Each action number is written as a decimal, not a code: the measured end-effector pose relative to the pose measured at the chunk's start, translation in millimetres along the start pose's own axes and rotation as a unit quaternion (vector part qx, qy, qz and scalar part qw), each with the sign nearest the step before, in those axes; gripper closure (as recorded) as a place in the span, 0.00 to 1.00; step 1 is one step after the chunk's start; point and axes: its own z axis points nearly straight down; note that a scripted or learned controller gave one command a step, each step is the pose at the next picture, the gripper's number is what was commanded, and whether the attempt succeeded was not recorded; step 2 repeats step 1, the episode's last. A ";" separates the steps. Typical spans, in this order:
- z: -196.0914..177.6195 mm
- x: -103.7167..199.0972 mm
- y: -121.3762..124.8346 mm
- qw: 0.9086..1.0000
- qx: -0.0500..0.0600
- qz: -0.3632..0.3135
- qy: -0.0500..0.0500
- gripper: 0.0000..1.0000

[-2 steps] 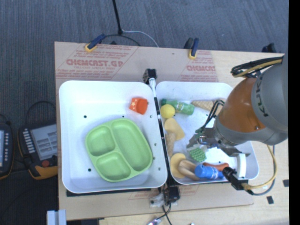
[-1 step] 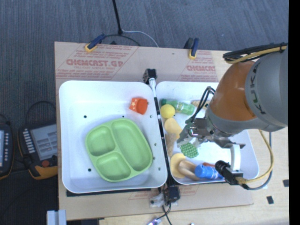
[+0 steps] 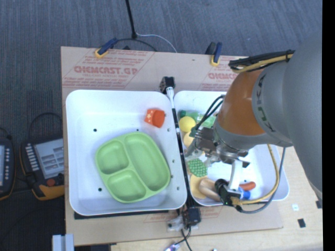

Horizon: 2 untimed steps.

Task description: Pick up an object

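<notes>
My gripper (image 3: 198,146) hangs under the grey and orange wrist, low over the left part of the right bin (image 3: 280,190). Directly around it lie a yellow round object (image 3: 186,123), a green item (image 3: 194,116) and a green dotted object (image 3: 198,167). A tan and yellow piece (image 3: 202,187) lies near that bin's front, and a small red and blue item (image 3: 246,187) sits to its right. The arm hides much of this bin. No object can be seen between the gripper's parts.
The left bin (image 3: 84,119) holds a light green divided plate (image 3: 133,166) and a small orange-red object (image 3: 155,117) near the divider. Cables (image 3: 261,200) loop from the wrist over the right bin's front. Clamps (image 3: 106,47) hold the board's far edge.
</notes>
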 end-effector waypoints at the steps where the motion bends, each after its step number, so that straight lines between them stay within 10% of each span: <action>1: 0.0 3.9 -1.4 0.971 0.000 0.238 -0.001 1.00; 2: 0.0 3.9 -1.4 0.971 0.000 0.238 -0.001 1.00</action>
